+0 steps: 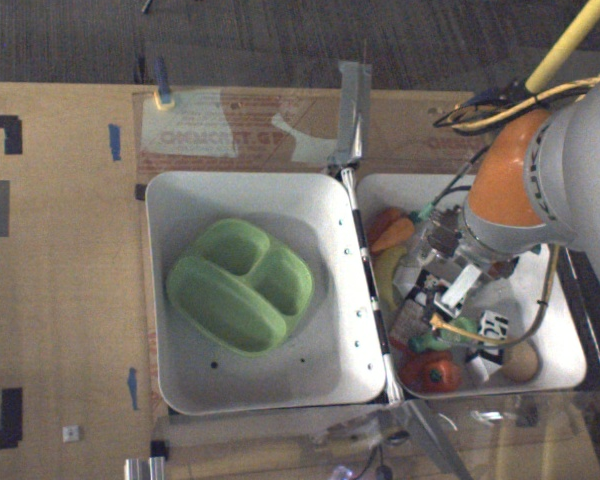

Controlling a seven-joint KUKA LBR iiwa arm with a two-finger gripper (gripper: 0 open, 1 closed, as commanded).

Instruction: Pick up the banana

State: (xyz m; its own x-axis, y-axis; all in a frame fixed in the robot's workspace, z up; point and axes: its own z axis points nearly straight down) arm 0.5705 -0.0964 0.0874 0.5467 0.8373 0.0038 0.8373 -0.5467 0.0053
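The tool [417, 303] hung low in the right bin [565, 353] — just beside the banana [388, 268] — its grip I couldn't make out.

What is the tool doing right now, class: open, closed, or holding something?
Tool: low in the right bin, next to the banana; open or closed cannot be told.

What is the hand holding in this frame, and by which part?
It cannot be told. The hand is down in the right bin, beside the banana, but the arm hides the contact, and no item shows clearly in its grip.
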